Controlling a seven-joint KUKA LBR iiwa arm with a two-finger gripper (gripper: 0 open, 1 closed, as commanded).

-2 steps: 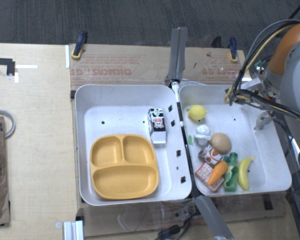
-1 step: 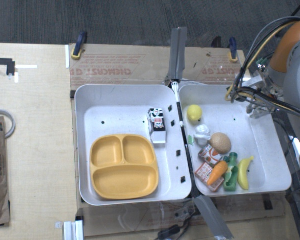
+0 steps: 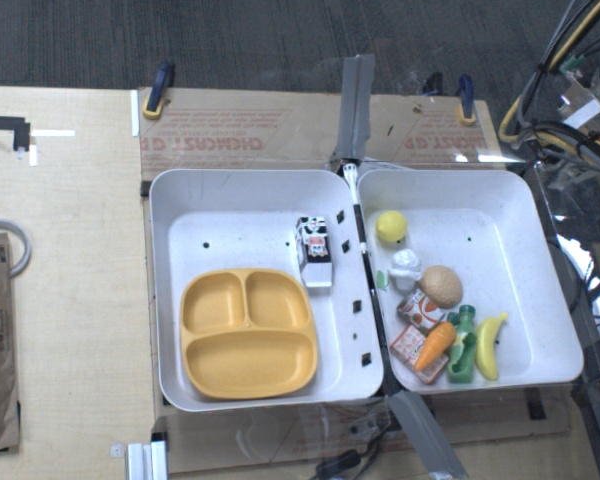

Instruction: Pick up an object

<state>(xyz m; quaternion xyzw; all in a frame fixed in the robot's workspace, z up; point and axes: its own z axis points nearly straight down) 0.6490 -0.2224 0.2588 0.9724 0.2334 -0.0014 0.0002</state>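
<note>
Yellow three-compartment plastic tray [image 3: 248,331] and small black-and-white carton [image 3: 314,249] in left white bin [image 3: 170,268], right white bin [image 3: 530,268] crowded with yellow lemon [image 3: 391,227], brown potato [image 3: 441,286], orange carrot [image 3: 435,345], yellow banana [image 3: 490,346], cardboard-covered bench [image 3: 230,128], gripper state can't tell

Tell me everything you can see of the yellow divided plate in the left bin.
The yellow plate is a rounded-square tray, seemingly matte plastic, with three compartments: two small ones at the far side, one wide one at the near side, split by raised ridges. It lies flat and upright on the floor of the left bin, in the near half. Nothing sits in it. The small milk carton lies just beyond its far right corner.
</note>
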